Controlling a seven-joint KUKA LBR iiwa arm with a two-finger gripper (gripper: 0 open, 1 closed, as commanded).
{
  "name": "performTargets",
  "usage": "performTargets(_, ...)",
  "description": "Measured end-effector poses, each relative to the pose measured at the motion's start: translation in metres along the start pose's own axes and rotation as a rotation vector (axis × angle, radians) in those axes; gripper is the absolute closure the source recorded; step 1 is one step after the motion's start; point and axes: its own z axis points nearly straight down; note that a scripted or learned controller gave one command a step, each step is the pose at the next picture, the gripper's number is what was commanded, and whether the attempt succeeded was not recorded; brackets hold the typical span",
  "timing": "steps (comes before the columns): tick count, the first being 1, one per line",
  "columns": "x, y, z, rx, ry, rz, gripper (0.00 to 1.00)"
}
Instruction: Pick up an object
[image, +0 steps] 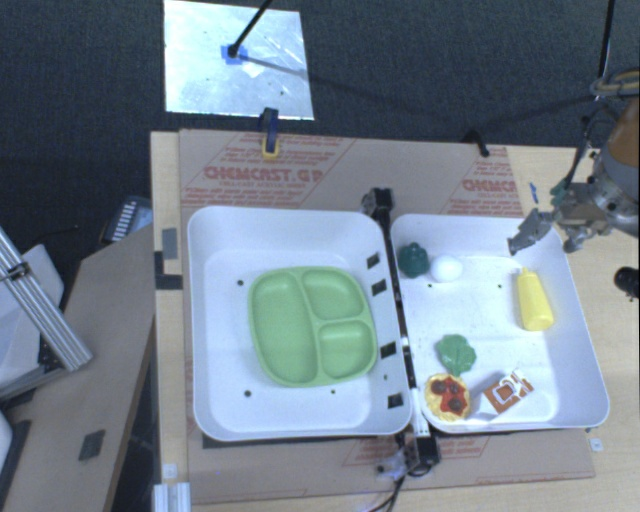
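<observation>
Nearest the lens, pizza slice (448, 396) and snack box (509, 390) at right bin's (585, 375) front edge. Farther back, yellow bottle (533, 299), long axis front-to-back, just below and slightly left of gripper (549, 232). Fingers spread, grasping nothing.

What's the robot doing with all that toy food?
The robot's gripper is over the top right corner of the right bin, with nothing in it. Toy food lies in that bin: a yellow bottle, a white egg, a small pizza. The left bin holds a green divided plate.
</observation>
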Motion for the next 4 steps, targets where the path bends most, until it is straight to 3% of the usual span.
performTargets(1,0.0,0.002,-0.006,-0.011,-0.002,-0.003,0.0)
performTargets(4,0.006,0.015,0.162,-0.012,0.002,-0.004,0.0)
